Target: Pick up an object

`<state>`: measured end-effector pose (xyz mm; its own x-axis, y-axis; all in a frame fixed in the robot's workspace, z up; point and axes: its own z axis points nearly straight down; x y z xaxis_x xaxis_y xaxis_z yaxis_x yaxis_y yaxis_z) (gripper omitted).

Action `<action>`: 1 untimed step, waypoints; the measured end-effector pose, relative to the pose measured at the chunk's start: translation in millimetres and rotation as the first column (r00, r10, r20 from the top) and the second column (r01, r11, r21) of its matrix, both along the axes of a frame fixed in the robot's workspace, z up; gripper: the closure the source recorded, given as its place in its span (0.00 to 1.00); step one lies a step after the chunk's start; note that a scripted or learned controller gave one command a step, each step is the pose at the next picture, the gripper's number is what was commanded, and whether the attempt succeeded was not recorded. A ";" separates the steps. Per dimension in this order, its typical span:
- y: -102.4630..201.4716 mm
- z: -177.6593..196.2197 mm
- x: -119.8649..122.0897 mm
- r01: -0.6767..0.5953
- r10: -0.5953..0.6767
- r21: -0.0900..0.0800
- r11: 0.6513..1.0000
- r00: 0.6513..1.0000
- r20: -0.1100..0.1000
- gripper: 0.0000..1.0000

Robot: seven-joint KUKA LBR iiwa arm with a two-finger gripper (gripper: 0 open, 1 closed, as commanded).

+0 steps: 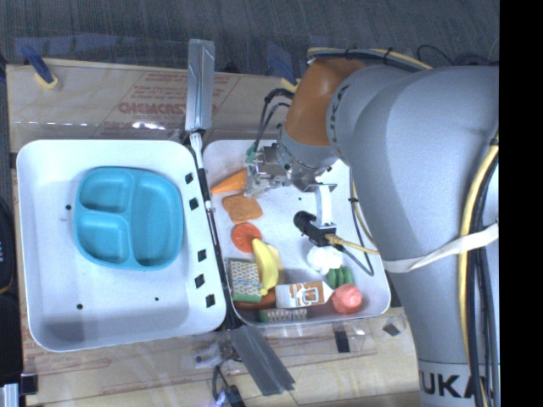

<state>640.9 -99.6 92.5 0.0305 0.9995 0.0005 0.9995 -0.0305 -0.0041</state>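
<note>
We see the gripper (265, 173) low beside the carrot (229, 182), its hold unreadable, so nothing seems lifted yet.

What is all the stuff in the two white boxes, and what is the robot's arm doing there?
Left bin: 1, white, left half of bench.
Plate: 1, blue, three sections, middle of left bin.
Right bin: 1, white, beside left bin.
Carrot: 1, orange, top left of right bin.
Tomato: 1, red-orange, below carrot.
Banana: 1, yellow, below tomato.
Carton: 1, white and orange, bottom of right bin.
Pink ball: 1, pink-red, bottom right corner.
Green piece: 1, green, above pink ball.
Arm: 1, grey with orange band, reaching in from the right.
Gripper: 1, dark metal, over top of right bin beside carrot.
</note>
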 end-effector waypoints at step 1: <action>-0.1 -0.1 0.0 0.000 0.000 0.000 1.000 1.000 0.000 0.00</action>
